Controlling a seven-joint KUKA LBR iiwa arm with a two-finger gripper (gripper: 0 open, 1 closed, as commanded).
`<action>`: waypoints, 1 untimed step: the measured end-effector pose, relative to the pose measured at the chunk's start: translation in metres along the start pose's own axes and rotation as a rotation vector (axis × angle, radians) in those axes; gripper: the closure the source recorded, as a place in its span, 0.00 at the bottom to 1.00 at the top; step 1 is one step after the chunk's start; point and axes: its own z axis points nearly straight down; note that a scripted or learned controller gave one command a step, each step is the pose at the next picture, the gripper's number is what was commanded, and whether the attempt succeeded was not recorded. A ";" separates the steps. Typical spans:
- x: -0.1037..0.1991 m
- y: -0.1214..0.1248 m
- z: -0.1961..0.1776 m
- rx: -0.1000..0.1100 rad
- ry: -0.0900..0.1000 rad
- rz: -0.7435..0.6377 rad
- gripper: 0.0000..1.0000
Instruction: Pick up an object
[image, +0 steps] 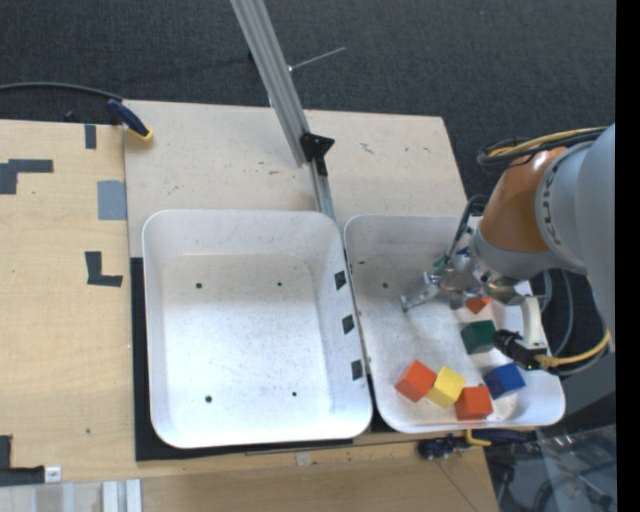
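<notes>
At right of frame the arm hung over the right bin, gripper low with nothing seen between its fingers, their spread unclear, while blocks lay unlifted at lower right, so pickup remained outstanding.

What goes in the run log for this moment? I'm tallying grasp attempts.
phase: reaching | gripper: in right bin, fingers unclear | held: none seen | nearest: green block
</notes>
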 end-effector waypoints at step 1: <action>0.001 0.001 -0.012 -0.003 0.001 -0.001 1.00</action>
